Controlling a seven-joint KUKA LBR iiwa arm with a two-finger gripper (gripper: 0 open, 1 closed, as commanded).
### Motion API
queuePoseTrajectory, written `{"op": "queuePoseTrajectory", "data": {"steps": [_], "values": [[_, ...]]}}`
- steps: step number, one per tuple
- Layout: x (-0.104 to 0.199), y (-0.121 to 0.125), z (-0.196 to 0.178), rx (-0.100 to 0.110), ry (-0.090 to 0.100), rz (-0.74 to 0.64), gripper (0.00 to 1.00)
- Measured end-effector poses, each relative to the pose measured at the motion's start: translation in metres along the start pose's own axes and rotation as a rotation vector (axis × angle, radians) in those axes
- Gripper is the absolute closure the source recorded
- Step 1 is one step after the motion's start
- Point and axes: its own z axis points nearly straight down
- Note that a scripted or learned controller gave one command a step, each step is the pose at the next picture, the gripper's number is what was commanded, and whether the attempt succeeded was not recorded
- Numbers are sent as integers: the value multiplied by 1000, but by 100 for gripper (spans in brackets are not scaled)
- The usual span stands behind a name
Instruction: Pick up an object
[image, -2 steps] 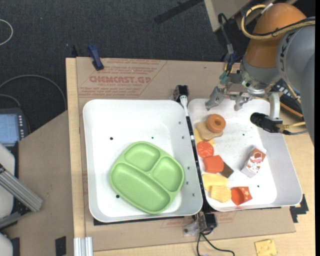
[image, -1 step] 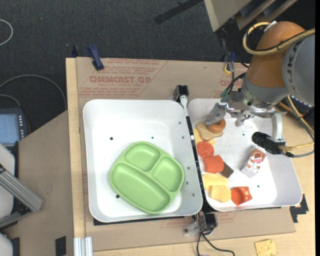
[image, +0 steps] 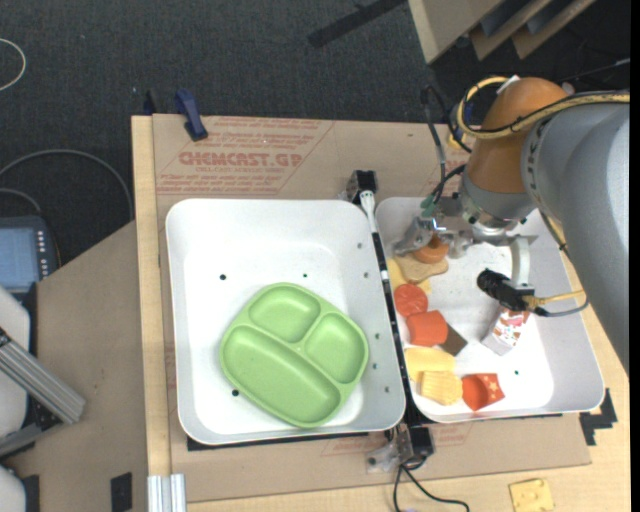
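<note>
The arm (image: 560, 150) was seen reaching in over the right bin (image: 575, 385), with the gripper (image: 432, 238) lowered at that bin's far left corner, close to the divider between the two bins. Directly beneath the gripper lay a brown, bun-like piece (image: 430, 252), with a pale yellow piece (image: 408, 270) just beside it. Whether the fingers were spread or closed could not be told, since they were blurred against the items under them, and nothing could be confirmed as held.

Nearer the camera than the bun-like piece, a row of candidate objects was laid along the left side of the right bin: a round red piece (image: 410, 298), a red-orange block (image: 430, 327), a yellow slab (image: 428, 358), a yellow wedge (image: 438, 386) and a small red carton (image: 482, 390). A small white and red box (image: 510, 330) stood apart toward the bin's middle. The left bin (image: 200, 240) held a green divided plate (image: 293, 352).

The step in hand was judged to be the descent onto the bun-like piece (the grasp itself apparently not yet proven). The next move would call for a firm closing on that piece, clear of the bin wall, followed by a straight lift above the desk (image: 250, 150).
</note>
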Motion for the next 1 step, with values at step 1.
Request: {"op": "queuePoseTrajectory", "data": {"steps": [1], "values": [[1, 2, -19, -9, -1, -1, 100]]}}
